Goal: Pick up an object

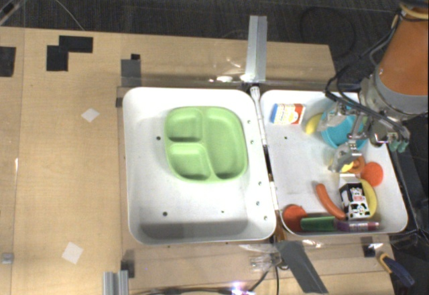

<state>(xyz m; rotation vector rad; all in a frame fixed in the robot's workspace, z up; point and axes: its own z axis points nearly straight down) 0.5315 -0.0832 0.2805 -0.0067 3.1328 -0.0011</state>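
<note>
Nothing has been lifted yet: the gripper is seen low in the right bin, just above a yellow toy, and whether it is open or shut cannot be told. One green tray is seen in the left bin. About ten small things are counted in the right bin, among them one orange ball and one blue cup.
</note>
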